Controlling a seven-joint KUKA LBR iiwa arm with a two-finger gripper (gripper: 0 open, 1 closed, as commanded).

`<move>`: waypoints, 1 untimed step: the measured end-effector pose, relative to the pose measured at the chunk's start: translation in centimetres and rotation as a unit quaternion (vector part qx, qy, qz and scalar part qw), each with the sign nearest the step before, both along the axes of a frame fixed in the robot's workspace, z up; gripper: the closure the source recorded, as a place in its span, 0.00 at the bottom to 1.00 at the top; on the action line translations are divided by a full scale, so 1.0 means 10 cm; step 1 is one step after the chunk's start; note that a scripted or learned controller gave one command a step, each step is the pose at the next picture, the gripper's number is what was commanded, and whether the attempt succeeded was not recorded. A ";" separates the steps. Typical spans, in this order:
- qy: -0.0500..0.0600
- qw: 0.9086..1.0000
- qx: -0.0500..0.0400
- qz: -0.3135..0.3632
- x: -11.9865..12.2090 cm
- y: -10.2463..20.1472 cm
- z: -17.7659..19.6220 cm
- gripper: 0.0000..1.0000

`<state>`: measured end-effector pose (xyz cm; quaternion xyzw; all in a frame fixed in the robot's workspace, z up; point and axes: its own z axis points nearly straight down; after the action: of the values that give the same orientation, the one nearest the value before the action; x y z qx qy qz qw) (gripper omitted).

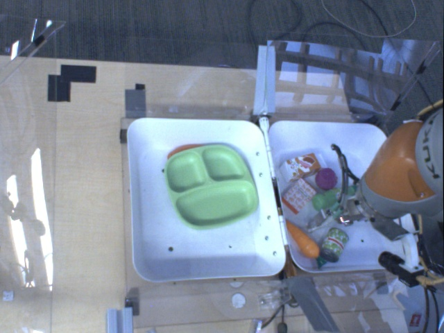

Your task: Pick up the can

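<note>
Claw [340, 215], finger state not discernible, sits low in the right bin [361, 139]; the can [334, 244] lies just below it beside the carrot [303, 238], so approach should descend squarely, avoiding the carrot.

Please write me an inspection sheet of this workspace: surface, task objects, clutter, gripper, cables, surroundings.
Surface: wooden bench bearing two white bins, left bin and right bin, side by side.
Job's things: can with a green label, lying near the front of the right bin, beside a carrot.
Clutter: green divided tray in the left bin, something red-orange showing under its far edge; in the right bin two red-and-white packets, a purple item and a green item.
Grippers: gripper low over the right bin just above the can; finger state unclear.
Cables: black cables on the floor behind the bench.
Surroundings: dark carpet, clear panels behind the right bin.
</note>
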<state>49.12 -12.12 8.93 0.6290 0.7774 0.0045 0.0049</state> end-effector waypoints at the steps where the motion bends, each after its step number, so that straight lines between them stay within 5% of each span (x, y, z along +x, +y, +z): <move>1: -0.005 0.998 -0.006 0.065 0.02 0.15 0.02 0.00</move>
<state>49.35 -10.58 9.12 0.5766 0.8169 0.0032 0.0123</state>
